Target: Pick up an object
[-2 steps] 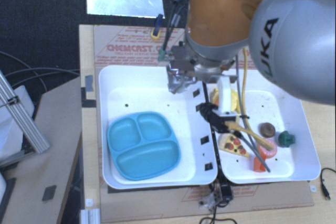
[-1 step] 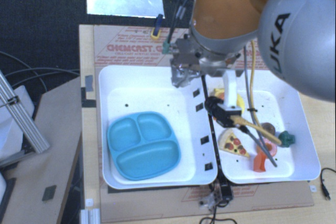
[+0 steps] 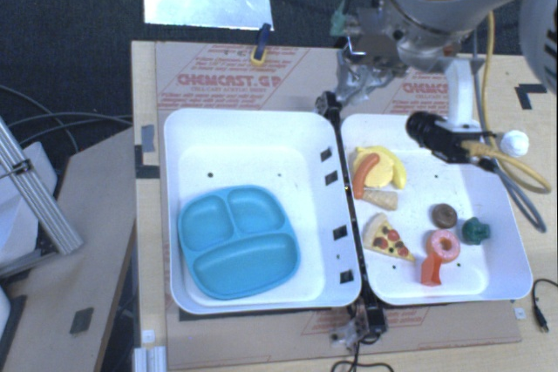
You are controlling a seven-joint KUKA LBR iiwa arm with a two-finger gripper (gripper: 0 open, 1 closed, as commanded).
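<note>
Above the right bin [image 3: 506,274], near its far-left corner, hangs the gripper [image 3: 357,87]; its opening cannot be determined, and no object is visible in it. Within the right bin lie a banana [image 3: 391,167] touching a hot dog [image 3: 364,171], a pizza slice [image 3: 388,238] nearer the front, a chocolate donut [image 3: 445,215], a pink donut [image 3: 443,246] and a green item [image 3: 475,230]. Left of the right bin, the left bin [image 3: 244,139] holds a blue divided plate [image 3: 237,240].
</note>
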